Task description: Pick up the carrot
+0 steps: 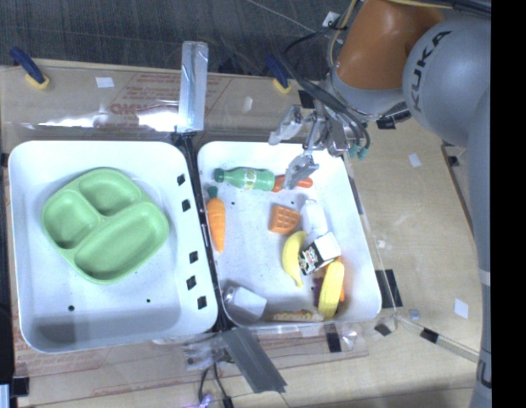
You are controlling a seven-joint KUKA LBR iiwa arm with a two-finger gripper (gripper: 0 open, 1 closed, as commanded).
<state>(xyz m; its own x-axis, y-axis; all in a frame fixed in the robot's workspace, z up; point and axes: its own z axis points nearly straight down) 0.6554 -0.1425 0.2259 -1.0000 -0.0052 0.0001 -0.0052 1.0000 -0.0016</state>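
Observation:
The carrot point(216, 223) is orange with a small green top. It lies lengthwise against the left wall of the right bin point(360, 228), by the divider. My gripper point(295, 147) hangs over the back of that bin, well to the right of the carrot and further back. It is open, with nothing between its fingers. One fingertip point(306, 163) sits just above a small orange-red piece point(297, 181) beside the green bottle point(246, 178).
The right bin also holds an orange waffle-like piece point(284, 219), a banana point(292, 257), a white bottle point(313, 215), a small dark box point(318, 252), a yellow item point(331, 287) and a grey piece point(244, 301). A green divided plate point(105, 223) fills the left bin point(25, 304).

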